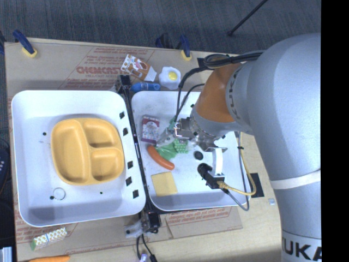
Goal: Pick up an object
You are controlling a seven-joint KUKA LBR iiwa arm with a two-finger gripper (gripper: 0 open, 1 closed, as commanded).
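The grey arm with its orange band reaches into the right-hand shallow white bin [229,198], and its hand [182,137] hangs low over a small green leafy toy [175,144] near the middle of that bin. Whether the hand is wide, narrow or closed on anything cannot be told; the wrist body covers it from above.

The green toy looks like the likeliest target. It lies touching, or nearly touching, an orange sausage-shaped toy [161,158] on its left, so a good grasp probably means coming straight down and centred on the green piece, closing on it alone, then lifting slowly enough to see that it comes away clean.

Other things crowd the spot. A small dark-red printed packet [149,128] lies just above and left of the green toy, and a flat yellow square slice [164,184] sits near the bin's front wall. A black-and-white fitting with a yellow cable [237,190] trails from the wrist across the bin floor and could snag.

The left-hand white bin [22,146] holds a yellow three-compartment tray [87,150], well apart from the work. On the bench [98,61] behind the bins sit a small printed carton [134,66] and a white-and-yellow egg toy [170,76].
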